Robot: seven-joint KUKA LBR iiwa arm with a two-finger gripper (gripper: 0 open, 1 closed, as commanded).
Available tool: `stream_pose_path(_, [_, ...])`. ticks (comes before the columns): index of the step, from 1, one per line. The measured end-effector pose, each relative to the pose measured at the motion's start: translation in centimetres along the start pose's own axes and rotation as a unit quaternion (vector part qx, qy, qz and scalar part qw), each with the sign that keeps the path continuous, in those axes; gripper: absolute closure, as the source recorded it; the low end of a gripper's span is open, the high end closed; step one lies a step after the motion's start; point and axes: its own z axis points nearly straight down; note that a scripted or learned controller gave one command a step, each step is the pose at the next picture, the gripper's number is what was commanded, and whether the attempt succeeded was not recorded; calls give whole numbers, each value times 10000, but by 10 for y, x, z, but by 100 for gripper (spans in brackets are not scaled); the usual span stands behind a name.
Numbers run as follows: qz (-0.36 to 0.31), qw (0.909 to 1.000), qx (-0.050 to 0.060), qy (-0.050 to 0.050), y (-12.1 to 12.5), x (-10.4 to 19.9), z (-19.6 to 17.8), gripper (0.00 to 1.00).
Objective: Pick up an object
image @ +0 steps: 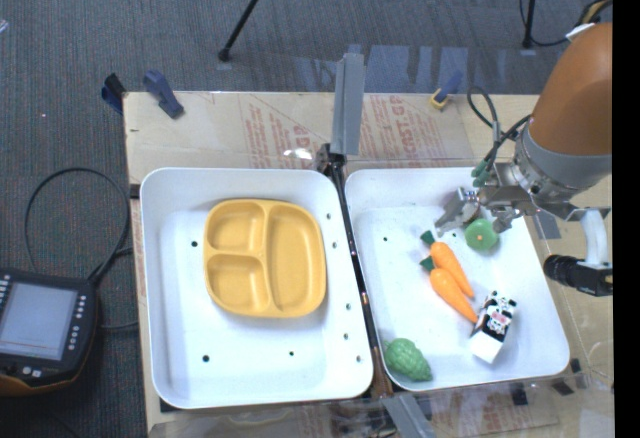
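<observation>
My gripper (478,218) hangs over the back part of the right bin (372,188), open, its fingers spread to either side. A small round green fruit (483,237) lies right under it, at the fingertips; the fingers do not close on it. Two orange carrots (451,281) with green tops lie side by side just to the front left of the fruit. A small black-and-white cow-print carton (494,328) lies near the bin's front right. A bumpy green vegetable (408,359) rests in the front left corner.
The left bin (165,326) holds a yellow divided plate (265,257). A tall ridge (346,226) separates the two bins. A handheld control pendant (40,326) lies on the floor at the far left.
</observation>
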Motion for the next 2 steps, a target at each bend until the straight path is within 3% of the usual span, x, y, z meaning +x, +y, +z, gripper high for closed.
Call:
stream_pose_path(1, [-838,9965,22,15,22,-54,105,0])
stream_pose_path(2, [-863,9963,-17,3,20,-47,172,0])
